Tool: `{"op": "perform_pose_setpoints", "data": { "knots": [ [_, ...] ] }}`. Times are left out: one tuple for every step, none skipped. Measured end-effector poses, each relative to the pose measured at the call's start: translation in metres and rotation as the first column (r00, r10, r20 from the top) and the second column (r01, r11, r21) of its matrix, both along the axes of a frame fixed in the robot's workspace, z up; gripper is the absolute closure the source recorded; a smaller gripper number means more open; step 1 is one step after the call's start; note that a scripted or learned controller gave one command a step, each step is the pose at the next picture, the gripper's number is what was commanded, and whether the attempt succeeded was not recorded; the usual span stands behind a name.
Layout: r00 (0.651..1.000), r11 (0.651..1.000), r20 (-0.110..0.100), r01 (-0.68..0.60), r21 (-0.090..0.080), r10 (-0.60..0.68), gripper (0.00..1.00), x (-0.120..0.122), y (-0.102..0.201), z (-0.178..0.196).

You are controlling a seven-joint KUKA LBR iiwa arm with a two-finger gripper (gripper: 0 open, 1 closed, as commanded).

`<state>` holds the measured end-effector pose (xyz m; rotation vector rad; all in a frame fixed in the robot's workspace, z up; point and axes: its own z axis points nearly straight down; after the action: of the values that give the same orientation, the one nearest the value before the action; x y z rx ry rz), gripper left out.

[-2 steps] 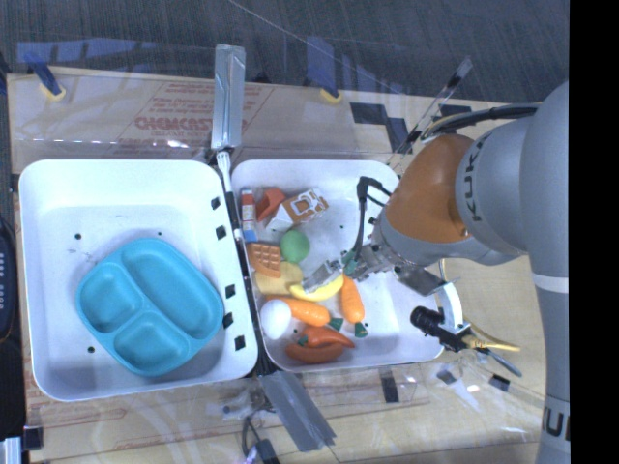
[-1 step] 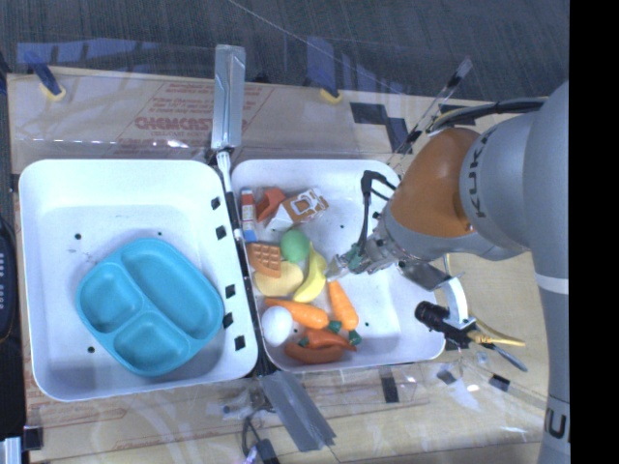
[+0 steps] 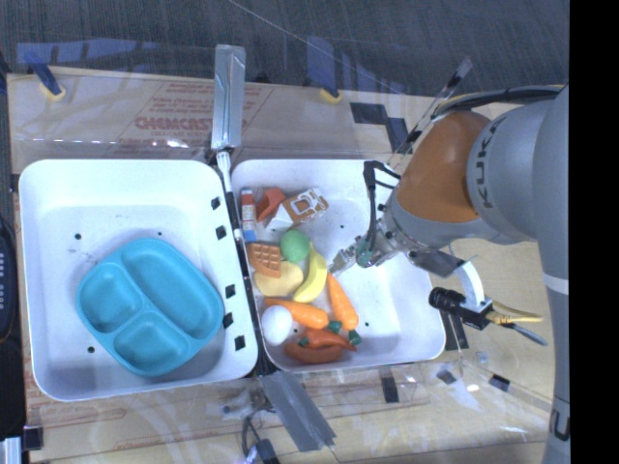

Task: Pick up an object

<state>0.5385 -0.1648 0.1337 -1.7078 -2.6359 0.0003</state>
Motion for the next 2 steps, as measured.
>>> {"op": "perform_pose_setpoints", "data": {
  "knots": [
    [1.000,1.000,0.000,0.000,0.000,0.000,0.00,0.000,0.000,0.000],
    [0.949,0.949,0.000,-0.314,0.001,0.314,0.00,-0.016,0.017,-0.042]
  ]
}}
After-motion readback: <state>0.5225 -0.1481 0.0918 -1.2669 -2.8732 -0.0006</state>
